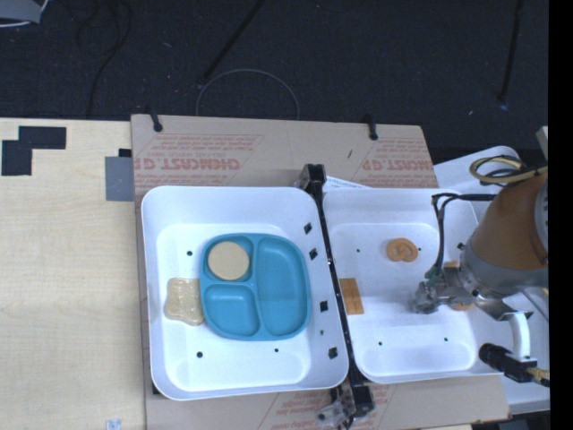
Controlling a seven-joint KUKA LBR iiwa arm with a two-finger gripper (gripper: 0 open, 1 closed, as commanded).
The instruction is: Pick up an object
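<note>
Right bin (394, 365) sits nearest w/ the arm (510, 236) reaching in from the right; the gripper (428, 296) is low over the bin floor at its right side. Can't tell whether it's apart or together — the wrist blocks most of it and what shows is a small dark-grey lump. Nothing visibly clamped.

Candidate objs:
- donut (402, 250): small, orange-brown, on the right bin floor, up and left of the gripper, near but apart.
- tan card (350, 296): flat, at the right bin's left wall, just beside the divider.
- Left bin (170, 231): blue tray (269, 294) w/ three compartments, a round cracker (227, 261) in its upper-left compartment; a pale waffle-like piece (184, 300) lies touching the tray's left edge.

Step, as I read it: approach/descent phase, no grasp yet. Gripper looks down at bare floor, not over any obj, so a close here prob. gets nothing.

Next move calls for: lift slightly, shift up-left to centre over the donut, come down w/ one finger each side, close. Donut is low and rounded, so go nearly to the floor or it slips out. Card is too flat for an easy pinch.
</note>
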